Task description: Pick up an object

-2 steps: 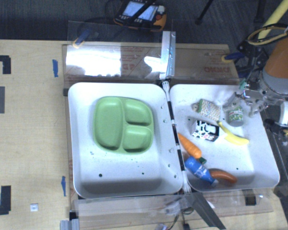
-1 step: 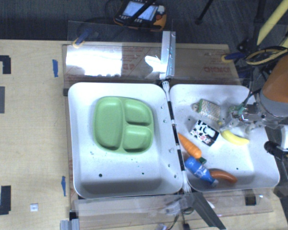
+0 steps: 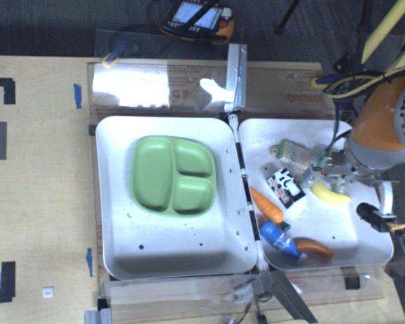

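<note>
Camera view: left bin (image 3: 115, 248) holds one green tray (image 3: 172, 174); right bin (image 3: 371, 238), at 3 o'clock, six items; gripper (image 3: 324, 171) grip cannot be told.

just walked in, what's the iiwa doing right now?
Pick attempt in progress. The arm reaches in over the right bin, its gripper low beside the yellow banana; nothing is visibly held. Also in that bin: a carrot, a blue bottle, an orange-brown piece, a black-and-white packet and a grey speckled item. The left bin holds a green divided tray.
</note>
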Tool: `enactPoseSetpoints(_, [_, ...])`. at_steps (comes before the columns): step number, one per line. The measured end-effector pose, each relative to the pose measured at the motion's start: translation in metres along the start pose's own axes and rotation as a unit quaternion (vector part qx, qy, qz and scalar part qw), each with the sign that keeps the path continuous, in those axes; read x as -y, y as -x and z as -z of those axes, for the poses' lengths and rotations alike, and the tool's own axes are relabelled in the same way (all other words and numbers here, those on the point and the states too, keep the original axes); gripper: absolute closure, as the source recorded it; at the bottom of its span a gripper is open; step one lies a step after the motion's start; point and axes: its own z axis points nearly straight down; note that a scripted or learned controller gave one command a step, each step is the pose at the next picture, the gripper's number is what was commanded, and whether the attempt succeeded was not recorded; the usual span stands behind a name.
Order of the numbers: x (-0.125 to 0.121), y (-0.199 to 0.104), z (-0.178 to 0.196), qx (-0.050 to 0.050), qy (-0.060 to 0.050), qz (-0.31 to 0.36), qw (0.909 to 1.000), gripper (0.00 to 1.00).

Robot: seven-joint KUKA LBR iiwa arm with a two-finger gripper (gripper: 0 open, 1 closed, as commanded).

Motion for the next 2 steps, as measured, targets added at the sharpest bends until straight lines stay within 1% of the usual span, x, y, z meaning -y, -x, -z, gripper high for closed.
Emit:
enactPoseSetpoints(1, [0.000, 0.002, 0.008, 0.000, 0.000, -0.002, 1.0000, 1.00])
enactPoseSetpoints(2, [-0.027, -0.030, 0.105, 0.000, -0.004, -0.060, 0.9982, 1.00])
